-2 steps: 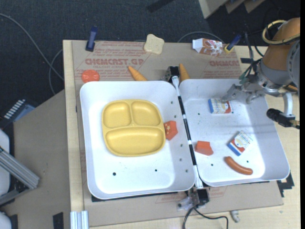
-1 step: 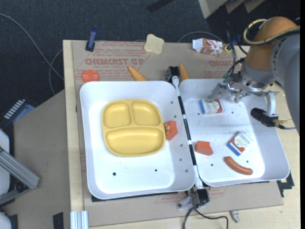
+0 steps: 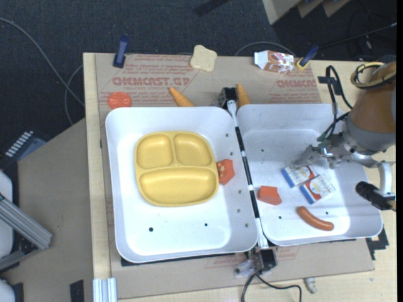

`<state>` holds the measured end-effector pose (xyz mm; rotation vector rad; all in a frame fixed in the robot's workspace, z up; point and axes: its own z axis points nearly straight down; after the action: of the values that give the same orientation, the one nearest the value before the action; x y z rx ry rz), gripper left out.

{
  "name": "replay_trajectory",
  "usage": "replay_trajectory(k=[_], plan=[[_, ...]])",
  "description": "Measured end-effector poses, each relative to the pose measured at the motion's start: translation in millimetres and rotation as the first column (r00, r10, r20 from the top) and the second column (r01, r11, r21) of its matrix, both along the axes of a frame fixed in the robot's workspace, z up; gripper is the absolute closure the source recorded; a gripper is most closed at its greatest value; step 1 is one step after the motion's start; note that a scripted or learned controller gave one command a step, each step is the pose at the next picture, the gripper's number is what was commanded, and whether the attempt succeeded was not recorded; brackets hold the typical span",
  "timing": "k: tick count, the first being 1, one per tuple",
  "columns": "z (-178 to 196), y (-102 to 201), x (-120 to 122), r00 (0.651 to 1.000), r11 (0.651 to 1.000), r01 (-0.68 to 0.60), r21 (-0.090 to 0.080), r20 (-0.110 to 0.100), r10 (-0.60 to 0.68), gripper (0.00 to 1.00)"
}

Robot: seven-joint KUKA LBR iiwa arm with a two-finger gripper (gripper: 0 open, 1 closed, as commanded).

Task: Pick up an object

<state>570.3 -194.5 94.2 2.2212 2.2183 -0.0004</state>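
Observation:
In the right bin (image 3: 283, 121) lie a blue and white packet (image 3: 294, 176), a small white carton with red and blue print (image 3: 318, 187), an orange-red wedge (image 3: 269, 195) and a sausage (image 3: 314, 219). The gripper (image 3: 313, 158) reaches in from the right and hangs low just above and right of the blue and white packet. Nothing visibly sits in it. The grey wrist (image 3: 362, 142) and orange band (image 3: 373, 111) rise behind it at the bin's right side.
The left bin (image 3: 182, 238) holds a yellow divided plate (image 3: 175, 168) and a red piece (image 3: 225, 170) by its right wall. On the cardboard behind the bins lie a bread slice (image 3: 203, 57), a small carton (image 3: 275, 60), a carrot (image 3: 181, 97) and a red disc (image 3: 118, 99).

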Motion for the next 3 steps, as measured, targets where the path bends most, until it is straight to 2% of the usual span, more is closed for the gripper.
replay_trajectory(k=[1, 2, 3], plan=[[-5, 24, -37, 1.000, 1.000, 0.000, -0.001, 0.010, 0.000, 0.00], [-6, 10, -88, 1.000, 1.000, 0.000, -0.001, 0.009, 0.000, 0.00], [126, 44, -15, 1.000, 1.000, -0.003, 0.001, 0.002, 0.003, 0.00]])
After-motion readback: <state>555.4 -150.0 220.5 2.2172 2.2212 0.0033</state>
